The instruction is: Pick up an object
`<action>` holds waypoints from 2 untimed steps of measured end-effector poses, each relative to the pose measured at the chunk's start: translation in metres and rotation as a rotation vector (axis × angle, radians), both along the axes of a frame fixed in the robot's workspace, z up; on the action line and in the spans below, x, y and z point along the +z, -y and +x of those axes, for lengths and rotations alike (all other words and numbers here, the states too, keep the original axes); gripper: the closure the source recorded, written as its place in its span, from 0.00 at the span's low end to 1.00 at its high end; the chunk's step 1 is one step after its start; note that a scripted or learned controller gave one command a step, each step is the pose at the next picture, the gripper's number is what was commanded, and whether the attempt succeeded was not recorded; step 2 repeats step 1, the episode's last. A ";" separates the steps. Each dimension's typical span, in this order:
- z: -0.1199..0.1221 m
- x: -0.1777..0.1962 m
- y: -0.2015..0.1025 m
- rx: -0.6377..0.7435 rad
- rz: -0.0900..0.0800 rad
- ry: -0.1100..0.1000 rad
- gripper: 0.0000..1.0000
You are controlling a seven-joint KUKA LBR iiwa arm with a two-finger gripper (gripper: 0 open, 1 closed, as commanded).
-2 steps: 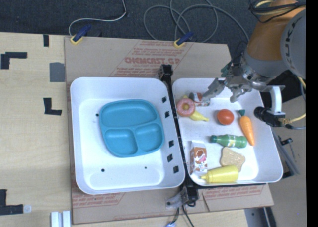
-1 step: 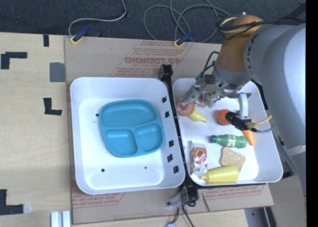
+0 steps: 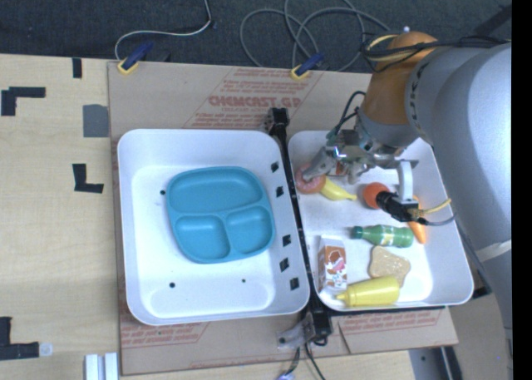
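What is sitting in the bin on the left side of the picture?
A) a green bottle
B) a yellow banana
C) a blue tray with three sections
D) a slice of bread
C: the blue divided tray lies alone in the left bin, while the banana, green bottle and slice of bread lie in the right bin.

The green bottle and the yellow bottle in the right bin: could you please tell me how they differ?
The green bottle is slimmer and lies mid-bin; the yellow bottle is fatter and lies near the front wall of the right bin. The green one lies just above the slice of bread; the yellow one lies just below it. Both lie on their sides.
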State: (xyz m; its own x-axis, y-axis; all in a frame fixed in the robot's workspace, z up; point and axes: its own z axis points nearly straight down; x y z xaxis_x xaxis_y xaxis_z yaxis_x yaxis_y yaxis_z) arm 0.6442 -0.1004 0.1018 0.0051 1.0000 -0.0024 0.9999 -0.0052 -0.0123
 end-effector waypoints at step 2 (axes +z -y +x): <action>0.003 0.010 -0.003 0.005 0.004 0.007 1.00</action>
